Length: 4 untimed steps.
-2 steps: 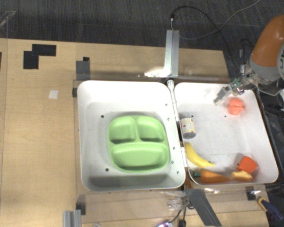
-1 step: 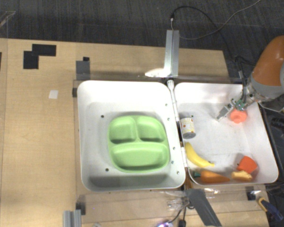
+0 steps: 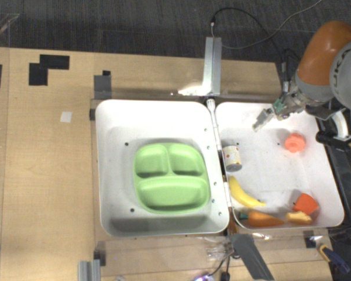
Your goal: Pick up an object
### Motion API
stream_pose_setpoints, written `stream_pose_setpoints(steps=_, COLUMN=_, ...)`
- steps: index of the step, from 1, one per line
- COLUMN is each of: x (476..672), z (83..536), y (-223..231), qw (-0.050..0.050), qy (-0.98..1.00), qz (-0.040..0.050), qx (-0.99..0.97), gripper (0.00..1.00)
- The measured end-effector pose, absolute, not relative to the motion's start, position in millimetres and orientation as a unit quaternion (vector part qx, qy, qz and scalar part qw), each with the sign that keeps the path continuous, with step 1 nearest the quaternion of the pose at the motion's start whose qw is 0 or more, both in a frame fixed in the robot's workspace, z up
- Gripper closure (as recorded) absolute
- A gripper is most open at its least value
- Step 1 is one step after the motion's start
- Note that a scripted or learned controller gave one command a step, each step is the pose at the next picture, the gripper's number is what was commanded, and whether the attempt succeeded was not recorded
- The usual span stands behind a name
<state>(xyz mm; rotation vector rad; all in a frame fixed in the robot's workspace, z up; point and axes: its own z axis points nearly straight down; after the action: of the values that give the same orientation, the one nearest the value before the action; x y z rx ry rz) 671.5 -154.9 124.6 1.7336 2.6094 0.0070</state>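
My gripper hangs over the far left part of the right bin, above bare white floor, and nothing shows in it. A salmon-pink round object lies to its right. A small can stands by the divider, nearer the front than the gripper. Along the front wall lie a banana, a carrot, an orange-red block and a small yellow piece.
The left bin holds a green divided tray. A metal post rises behind the divider between the bins. Cables run along the back and down the right side.
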Motion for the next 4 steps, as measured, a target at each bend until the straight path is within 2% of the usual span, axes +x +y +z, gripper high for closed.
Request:
stream_pose_setpoints(steps=1, x=663.0, z=151.3, y=-205.2, qw=0.005, qy=0.839, qz=0.0018, qx=0.544, gripper=0.0)
stream_pose_setpoints(steps=2, x=619.3, z=89.2, y=-205.1, qw=0.006, qy=0.838, qz=0.0021, qx=0.545, gripper=0.0)
stream_pose_setpoints(steps=3, x=642.1, z=144.7, y=-148.8, qw=0.004, qy=0.844, qz=0.0024, qx=0.537, gripper=0.0)
stream_pose_setpoints(steps=4, x=584.1, z=138.3, y=-103.8, qw=0.002, qy=0.807, qz=0.0017, qx=0.59, gripper=0.0)
